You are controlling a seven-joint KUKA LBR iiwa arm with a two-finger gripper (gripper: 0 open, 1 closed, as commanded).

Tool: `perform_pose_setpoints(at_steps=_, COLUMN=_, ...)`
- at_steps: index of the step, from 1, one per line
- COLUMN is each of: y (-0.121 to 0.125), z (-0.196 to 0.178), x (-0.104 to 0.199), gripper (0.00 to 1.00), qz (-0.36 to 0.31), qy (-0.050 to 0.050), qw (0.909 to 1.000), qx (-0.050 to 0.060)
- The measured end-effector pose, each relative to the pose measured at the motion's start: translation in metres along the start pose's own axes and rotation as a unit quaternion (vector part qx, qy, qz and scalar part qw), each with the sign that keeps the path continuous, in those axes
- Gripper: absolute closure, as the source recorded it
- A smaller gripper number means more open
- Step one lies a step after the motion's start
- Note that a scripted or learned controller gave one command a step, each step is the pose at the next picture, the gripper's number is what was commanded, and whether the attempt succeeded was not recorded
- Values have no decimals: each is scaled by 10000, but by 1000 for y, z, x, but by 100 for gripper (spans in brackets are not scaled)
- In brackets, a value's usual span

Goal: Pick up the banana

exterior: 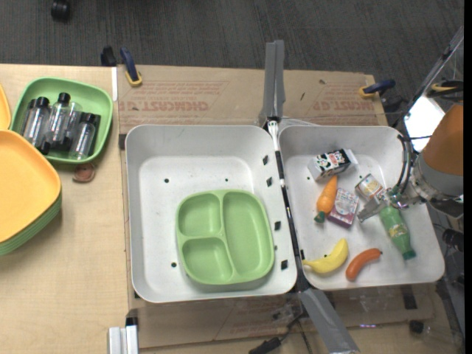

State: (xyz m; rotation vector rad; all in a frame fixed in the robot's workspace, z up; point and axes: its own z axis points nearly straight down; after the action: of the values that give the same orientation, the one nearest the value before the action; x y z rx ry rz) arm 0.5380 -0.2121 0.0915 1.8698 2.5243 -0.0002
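We see the banana (329,257) lying near the front edge of the right bin (420,268), just left of an orange-red sausage-shaped toy (363,262), with a carrot (326,195), a pink packet (344,206), a black-and-white carton (331,163) and a green bottle (397,231) farther back or right of it. Left of the banana, the left bin (147,198) holds a green divided tray (224,236). The gripper (396,198) hangs above the bottle's top, well right of the banana, and we cannot tell how its claw is set.
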Motion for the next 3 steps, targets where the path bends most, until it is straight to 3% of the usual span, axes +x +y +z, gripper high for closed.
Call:
perform_pose_setpoints(at_steps=1, y=0, z=-9, x=-1, gripper=100, qz=22, qy=0, qw=10000, qx=-4)
perform_pose_setpoints(at_steps=2, y=38, z=-26, x=-22, gripper=100, qz=1309, qy=-10, qw=9914, qx=-4)
perform_pose_setpoints(at_steps=3, y=38, z=-83, x=-22, gripper=100, qz=3493, qy=-8, qw=9370, qx=12)
